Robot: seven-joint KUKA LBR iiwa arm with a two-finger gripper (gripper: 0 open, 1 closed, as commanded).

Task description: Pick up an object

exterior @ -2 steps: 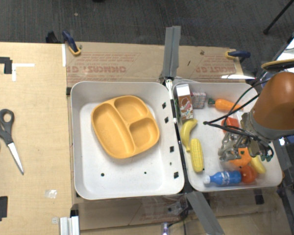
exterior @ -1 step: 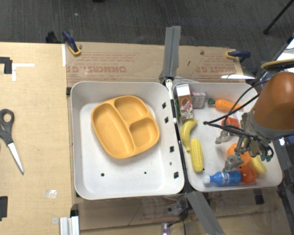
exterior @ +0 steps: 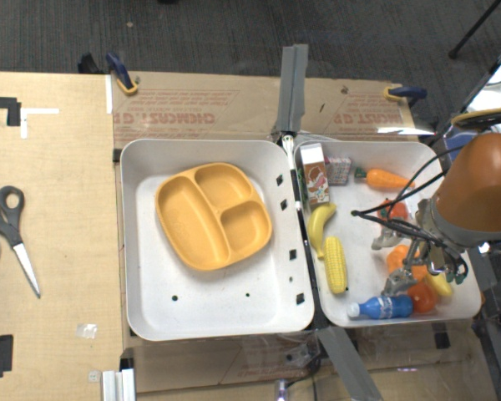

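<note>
The right bin (exterior: 363, 153) holds several toy foods. A milk carton (exterior: 316, 175), a banana (exterior: 320, 224) and a corn cob (exterior: 336, 263) lie along its left side. A carrot (exterior: 387, 179) lies at the back and a blue bottle (exterior: 382, 308) at the front edge. My gripper (exterior: 407, 264) is low in the bin's right half, over a cluster of orange pieces (exterior: 399, 260) and a red piece (exterior: 395, 212). The wrist and black cables hide what is under it.
A yellow divided plate (exterior: 215, 215) lies in the left bin (exterior: 138, 307). A small grey packet (exterior: 340, 170) sits by the carton. Scissors (exterior: 12, 232) lie on the bench at far left. Blue clamps (exterior: 121, 72) hold the cardboard behind the bins.
</note>
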